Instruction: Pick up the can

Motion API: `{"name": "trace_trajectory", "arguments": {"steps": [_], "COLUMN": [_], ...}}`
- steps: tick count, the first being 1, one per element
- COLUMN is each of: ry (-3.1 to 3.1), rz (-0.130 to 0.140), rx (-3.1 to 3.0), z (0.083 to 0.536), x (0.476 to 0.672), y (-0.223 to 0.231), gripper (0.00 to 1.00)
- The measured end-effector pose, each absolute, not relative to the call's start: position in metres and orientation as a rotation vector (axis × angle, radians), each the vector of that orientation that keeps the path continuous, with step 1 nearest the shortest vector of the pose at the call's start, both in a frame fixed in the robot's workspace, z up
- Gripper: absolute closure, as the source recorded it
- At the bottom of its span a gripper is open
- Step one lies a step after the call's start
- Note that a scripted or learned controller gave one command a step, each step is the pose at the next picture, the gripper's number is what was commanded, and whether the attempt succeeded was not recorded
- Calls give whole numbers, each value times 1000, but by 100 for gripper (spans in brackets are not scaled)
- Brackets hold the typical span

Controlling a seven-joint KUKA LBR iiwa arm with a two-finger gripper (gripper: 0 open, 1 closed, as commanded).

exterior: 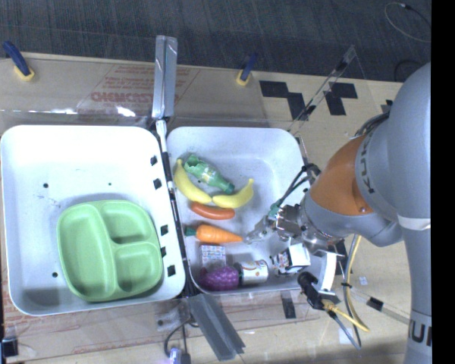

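- The gripper (267,227) sits low in the right bin (288,146), just right of the carrot (220,235). Its tip is a blur of metal parts and cables, so I cannot tell whether it is open or closed.
- Nothing can be seen held in the gripper. Its nearest metal part comes close to the carrot's right end; contact cannot be confirmed.
- The can (252,271) lies on its side below and slightly right of the carrot, against the bin's near wall. Its label is too small to read.
- Purple grapes (220,277) lie below the carrot, touching the can's left end. A small labelled packet (212,254) lies between the grapes and the carrot.
- Just above the carrot lies a red-orange oblong item (212,211), its kind unclear. Above that are a banana (235,198) and a green item (205,174) resting on the banana.
- The arm (379,180), grey with an orange band, reaches in well right of the carrot and is cut off at the frame edge.
- The left bin (30,165), left of the carrot, holds a green divided plate (110,249).
- Both bins rest on a brown bench (212,82); beyond it, dark floor (212,6).
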State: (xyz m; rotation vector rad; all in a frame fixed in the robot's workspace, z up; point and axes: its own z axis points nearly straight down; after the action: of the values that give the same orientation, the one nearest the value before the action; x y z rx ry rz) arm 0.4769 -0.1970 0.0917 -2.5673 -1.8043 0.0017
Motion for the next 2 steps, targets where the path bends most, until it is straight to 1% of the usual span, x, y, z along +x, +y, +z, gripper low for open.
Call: {"name": "trace_trajectory", "arguments": {"steps": [1, 2], "ry": [-1590, -1597], "rz": [3, 5], "rx": [-2705, -2696], "z": [128, 137], "x": [488, 488], "y": [-198, -196], "gripper": [0, 100]}}
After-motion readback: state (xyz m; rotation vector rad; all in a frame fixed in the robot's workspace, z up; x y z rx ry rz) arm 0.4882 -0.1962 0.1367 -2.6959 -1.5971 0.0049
